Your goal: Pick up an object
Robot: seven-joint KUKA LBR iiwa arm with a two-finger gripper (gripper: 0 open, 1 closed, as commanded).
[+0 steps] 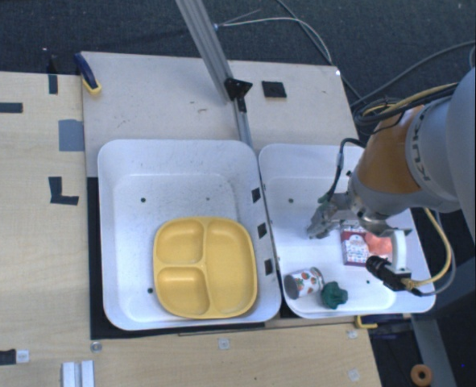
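Objects: mug and green toy at right bin's front edge, touching; red-white packet near its right edge | gripper low over right bin's middle, left of packet, nothing visible between fingers, spread can't tell | yellow tray in left bin, front-centre

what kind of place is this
Probably a robotics lab's grasping test bench: two white bins side by side, a grey-and-orange arm reaching into the right one, loose cables on dark carpet.
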